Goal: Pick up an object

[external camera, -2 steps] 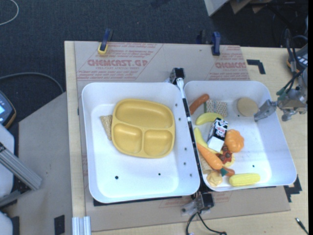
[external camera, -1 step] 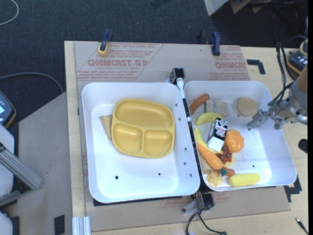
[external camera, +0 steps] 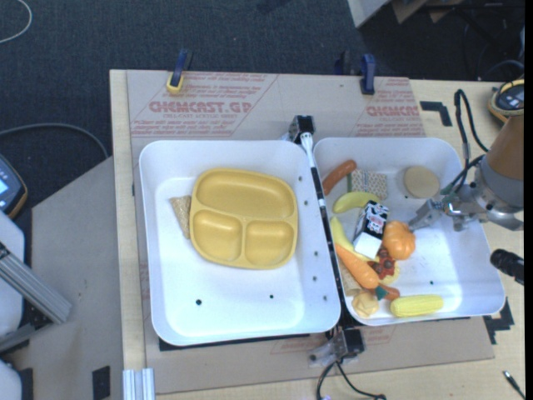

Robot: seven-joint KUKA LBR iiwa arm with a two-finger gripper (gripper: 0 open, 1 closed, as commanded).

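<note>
Near edge of the right bin (external camera: 466,302): a corn cob (external camera: 416,306) is lying along the front wall, a pale food piece (external camera: 364,304) sitting just left of it. Moving back, a carrot (external camera: 358,267) is lying diagonally, a banana (external camera: 340,233) beside it, and a black-and-white carton (external camera: 371,230) is resting against an orange fruit (external camera: 400,241). Further back: a sausage (external camera: 339,176), a tan round piece (external camera: 420,182). Gripper (external camera: 435,210) is hovering low in the right bin, just right of the fruit, fingers spread, gripping nothing. Left bin (external camera: 166,290) is holding a yellow divided tray (external camera: 243,217), sitting on a tan slice (external camera: 181,211).
</note>
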